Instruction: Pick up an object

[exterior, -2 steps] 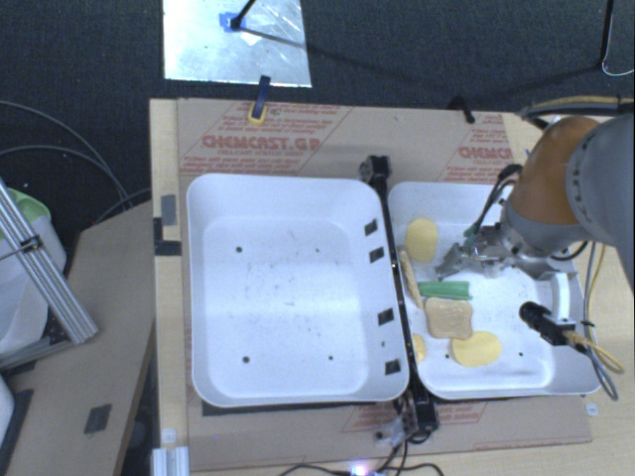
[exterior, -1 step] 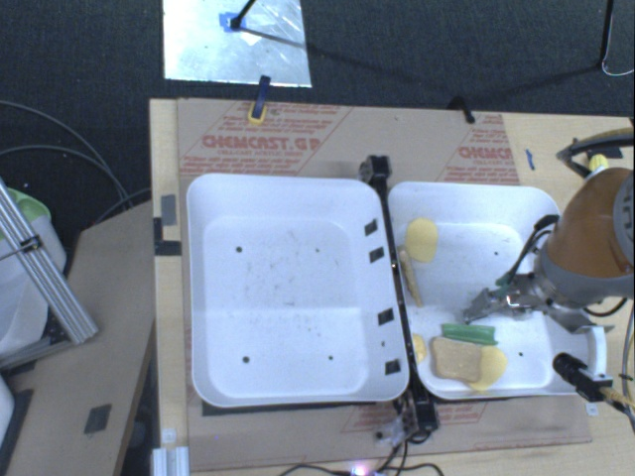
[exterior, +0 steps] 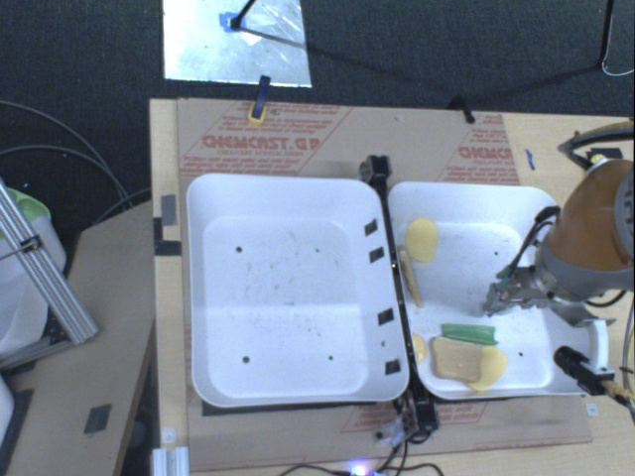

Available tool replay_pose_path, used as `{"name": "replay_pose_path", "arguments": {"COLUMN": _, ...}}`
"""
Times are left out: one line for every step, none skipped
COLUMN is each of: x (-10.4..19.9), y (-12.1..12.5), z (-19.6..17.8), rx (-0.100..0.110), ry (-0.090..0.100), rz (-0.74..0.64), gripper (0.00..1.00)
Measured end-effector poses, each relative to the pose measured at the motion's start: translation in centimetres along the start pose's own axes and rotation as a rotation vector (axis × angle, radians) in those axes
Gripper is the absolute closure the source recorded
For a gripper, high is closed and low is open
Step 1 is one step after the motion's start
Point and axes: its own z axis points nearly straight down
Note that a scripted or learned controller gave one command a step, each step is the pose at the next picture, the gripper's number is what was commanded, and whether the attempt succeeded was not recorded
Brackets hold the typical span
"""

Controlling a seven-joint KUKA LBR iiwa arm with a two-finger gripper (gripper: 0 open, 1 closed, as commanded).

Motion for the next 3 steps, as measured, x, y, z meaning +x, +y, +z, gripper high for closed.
{"name": "replay_pose_path", "arguments": {"x": 10.0, "y": -2.8, "z": -9.4, "rx": -0.002, "ry": 0.003, "rz": -0.009, "gripper": 1.0}}
{"name": "replay_pose_path", "arguments": {"x": 19.2, "y": -2.7, "z": -13.5, "rx": -0.003, "ry": 0.003, "rz": -0.01, "gripper": 1.0}}
{"name": "replay_pose_path", "arguments": {"x": 21.8, "y": -2.6, "z": -31.3, "rx": -0.016, "ry": 0.005, "rz": -0.007, "gripper": 1.0}}
